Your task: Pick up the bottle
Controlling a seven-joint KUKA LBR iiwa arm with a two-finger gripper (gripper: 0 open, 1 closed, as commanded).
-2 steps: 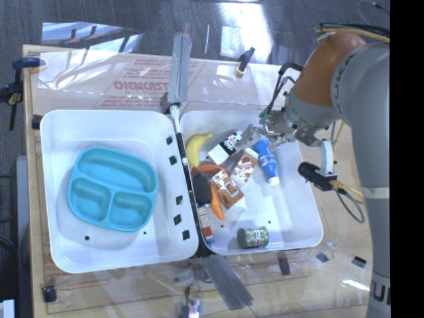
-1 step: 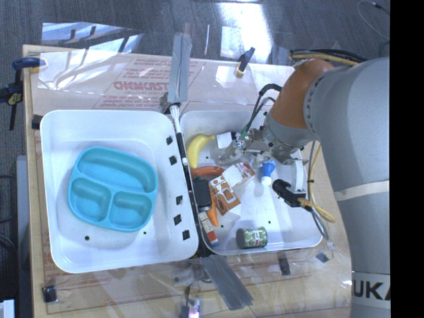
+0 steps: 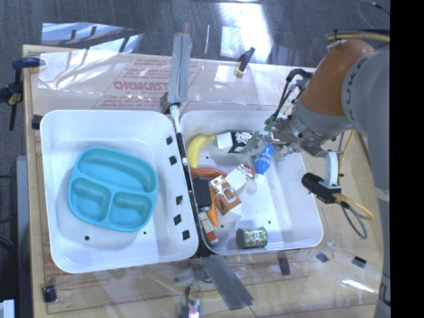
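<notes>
The bottle (image 3: pixel 263 160) lies tilted in the right bin (image 3: pixel 299 207), its upper end at the hand (image 3: pixel 267 141); whether the hand grips it I cannot tell. Banana (image 3: pixel 195 148), cartons (image 3: pixel 225 194) and a can (image 3: pixel 252 237) crowd the bin's left and near edges, with bare floor to the bottle's right.

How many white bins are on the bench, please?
2. The left bin holds a blue tray. The right bin holds the bottle and other items, under the gripper.
</notes>
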